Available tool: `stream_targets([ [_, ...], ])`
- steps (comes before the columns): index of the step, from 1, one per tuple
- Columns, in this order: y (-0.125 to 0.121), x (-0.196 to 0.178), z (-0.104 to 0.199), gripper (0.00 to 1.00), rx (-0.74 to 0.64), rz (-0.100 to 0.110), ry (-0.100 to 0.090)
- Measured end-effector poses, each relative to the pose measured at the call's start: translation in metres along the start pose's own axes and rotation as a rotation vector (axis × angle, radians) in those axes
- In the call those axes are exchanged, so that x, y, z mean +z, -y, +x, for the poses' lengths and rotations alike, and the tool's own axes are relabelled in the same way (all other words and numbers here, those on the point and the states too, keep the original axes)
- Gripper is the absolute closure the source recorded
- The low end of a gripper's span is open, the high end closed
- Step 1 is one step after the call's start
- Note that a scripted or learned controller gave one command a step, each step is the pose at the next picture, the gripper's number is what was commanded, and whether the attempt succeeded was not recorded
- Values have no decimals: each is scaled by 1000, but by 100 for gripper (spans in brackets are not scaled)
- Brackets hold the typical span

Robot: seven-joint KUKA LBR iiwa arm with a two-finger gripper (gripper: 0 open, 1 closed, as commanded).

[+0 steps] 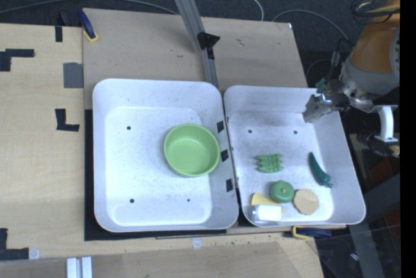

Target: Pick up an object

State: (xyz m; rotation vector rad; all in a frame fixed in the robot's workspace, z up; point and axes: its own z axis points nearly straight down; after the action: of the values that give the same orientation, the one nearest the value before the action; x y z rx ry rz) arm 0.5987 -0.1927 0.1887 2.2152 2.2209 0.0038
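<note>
My gripper (314,109) hangs over the back right edge of the right bin (273,104), with nothing seen between its fingers. In that bin lie a green ridged toy (269,163), a dark green pepper-like piece (319,170), a round green piece (282,191), a tan disc (306,201), a yellow wedge (260,199) and a white block (267,212). All of them sit in the front half, well in front of the gripper. A green bowl (191,150) sits in the left bin (123,108).
A grey metal pole (188,10) slants across the back of the bench toward the seam between the bins. The arm's orange band (377,49) is at the right. Cables run over the dark floor behind.
</note>
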Motion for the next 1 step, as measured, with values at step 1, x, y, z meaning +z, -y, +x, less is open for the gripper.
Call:
stream_targets([
  [1, -1, -20, 0, 100, 1, 4, -1],
])
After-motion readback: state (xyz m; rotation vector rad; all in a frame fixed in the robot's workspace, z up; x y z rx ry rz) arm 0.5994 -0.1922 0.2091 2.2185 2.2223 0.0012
